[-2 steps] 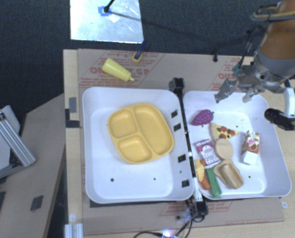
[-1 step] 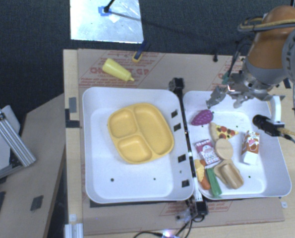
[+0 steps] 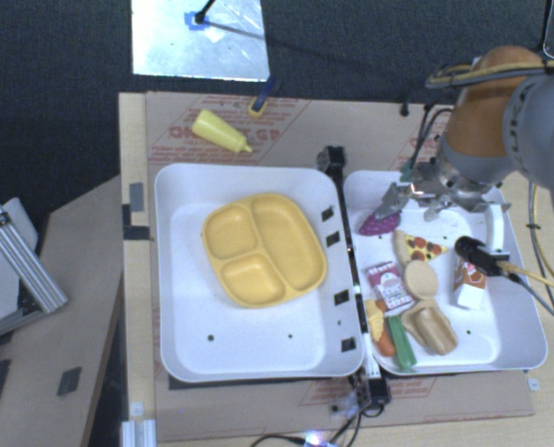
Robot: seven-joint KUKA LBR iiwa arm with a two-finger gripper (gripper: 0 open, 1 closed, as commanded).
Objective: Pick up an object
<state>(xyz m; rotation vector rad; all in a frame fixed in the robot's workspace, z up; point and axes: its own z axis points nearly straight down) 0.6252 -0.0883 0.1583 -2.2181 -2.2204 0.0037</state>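
The claw (image 3: 416,198) hangs low over the far end of the right bin (image 3: 523,338), its two fingers spread apart with nothing between them. Just beside its left finger lies a purple toy (image 3: 381,222), flat and leaf-like, perhaps a slice of onion or cabbage, resting against the bin's left wall; this looks the likeliest thing to be picked.

The risk lies in that shape and place. So thin a piece, lying flat on the bin floor, gives the fingers little to close on, and they may shut above it or merely push it along. Its nearness to the wall could also stop one finger from getting down beside it. If the claw descends where it now hangs, it seems set to land to the right of the toy, not astride it.

Close by are a pizza slice (image 3: 418,247), a small red and white packet (image 3: 389,286), a tan bread-like piece (image 3: 428,327) and a white carton (image 3: 469,285), any of which could be nudged. The left bin (image 3: 188,343) holds a yellow divided plate (image 3: 263,248), and a yellow bottle (image 3: 221,130) lies on the bench (image 3: 304,124) beyond.
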